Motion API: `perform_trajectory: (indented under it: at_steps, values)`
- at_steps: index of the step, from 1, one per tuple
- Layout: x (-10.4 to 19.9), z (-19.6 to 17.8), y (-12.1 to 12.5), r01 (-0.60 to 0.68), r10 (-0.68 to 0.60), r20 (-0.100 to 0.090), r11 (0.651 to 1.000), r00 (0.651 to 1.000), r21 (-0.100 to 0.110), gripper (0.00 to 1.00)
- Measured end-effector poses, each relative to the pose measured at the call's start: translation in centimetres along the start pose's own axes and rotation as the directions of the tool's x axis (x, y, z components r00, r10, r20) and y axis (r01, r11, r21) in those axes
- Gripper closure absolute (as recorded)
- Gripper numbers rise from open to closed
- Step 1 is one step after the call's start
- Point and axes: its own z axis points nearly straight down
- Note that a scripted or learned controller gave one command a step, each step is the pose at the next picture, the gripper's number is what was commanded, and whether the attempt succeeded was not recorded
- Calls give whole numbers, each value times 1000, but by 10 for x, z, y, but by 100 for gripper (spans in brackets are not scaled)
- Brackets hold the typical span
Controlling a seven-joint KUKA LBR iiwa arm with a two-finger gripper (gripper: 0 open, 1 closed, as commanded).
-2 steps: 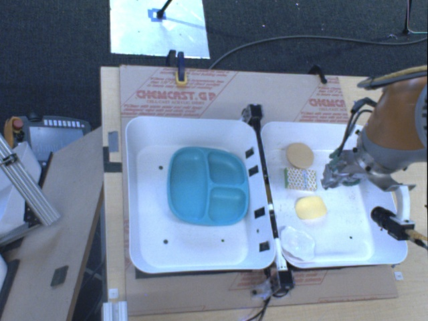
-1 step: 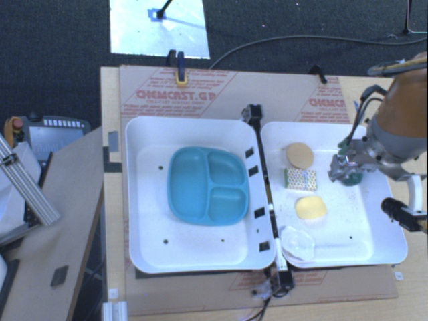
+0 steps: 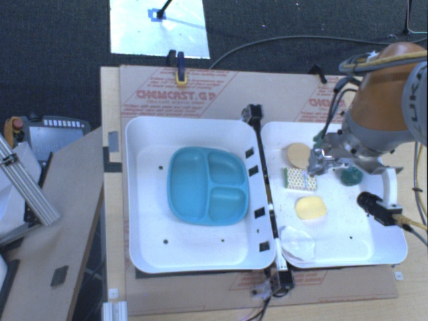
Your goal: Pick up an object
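**Arm low over the right bin, among the small objects**

From where I stand, the grey arm with the orange band (image 3: 384,95) reaches in from the right side and bends down over the right shallow white bin (image 3: 374,246). Its end effector (image 3: 318,159) is low inside this bin, just beside a round tan disc (image 3: 297,155) on its left side. I cannot tell if the end effector is released or clenched, because the wrist covers it and the metal parts are too small to read; I see nothing clearly between them.

Under the end effector, a little toward the front, lies a small green and white patterned block (image 3: 298,178). In front of that block rests a pale yellow rounded object (image 3: 311,208). A dark teal green lumpy object (image 3: 350,175) lies just beside the wrist, on its right side. Near the front left corner of this bin there is a crumpled white piece (image 3: 297,243), hard to identify.

The left shallow white bin (image 3: 147,246) carries a light blue plastic divided plate (image 3: 206,184) with three compartments, flat in the middle.

Both bins stand side by side on a brown board with red print (image 3: 200,89), which lies on the counter
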Motion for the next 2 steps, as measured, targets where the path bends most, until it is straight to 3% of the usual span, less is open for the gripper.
perform_trajectory:
  at_steps: [2]
  values:
    - [87,10,30,0,0,0,1000,1000,0,100]
